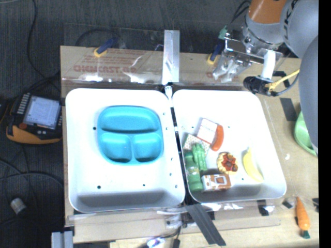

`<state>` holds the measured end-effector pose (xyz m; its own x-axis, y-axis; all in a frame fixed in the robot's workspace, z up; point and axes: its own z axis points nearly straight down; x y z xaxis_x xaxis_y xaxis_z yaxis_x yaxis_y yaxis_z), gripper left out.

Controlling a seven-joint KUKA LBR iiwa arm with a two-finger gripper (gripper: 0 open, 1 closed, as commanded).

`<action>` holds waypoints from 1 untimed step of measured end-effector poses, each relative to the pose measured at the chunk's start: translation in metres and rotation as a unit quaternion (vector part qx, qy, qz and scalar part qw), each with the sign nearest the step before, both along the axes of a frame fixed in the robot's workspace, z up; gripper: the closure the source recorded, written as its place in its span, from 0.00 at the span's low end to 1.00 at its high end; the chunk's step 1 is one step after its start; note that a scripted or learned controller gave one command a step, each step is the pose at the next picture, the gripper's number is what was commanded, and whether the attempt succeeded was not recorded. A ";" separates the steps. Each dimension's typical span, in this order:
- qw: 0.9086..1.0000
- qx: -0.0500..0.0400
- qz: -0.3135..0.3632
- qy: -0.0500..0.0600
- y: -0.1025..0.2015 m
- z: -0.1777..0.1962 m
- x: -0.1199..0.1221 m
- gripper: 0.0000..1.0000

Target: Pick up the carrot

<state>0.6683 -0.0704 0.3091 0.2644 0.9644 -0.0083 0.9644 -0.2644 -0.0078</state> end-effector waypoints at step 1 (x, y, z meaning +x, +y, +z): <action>0.991 0.000 -0.136 0.000 0.008 -0.043 -0.015 1.00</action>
<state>0.6529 -0.0622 0.2666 0.5151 0.8571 -0.0079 0.8570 -0.5152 -0.0089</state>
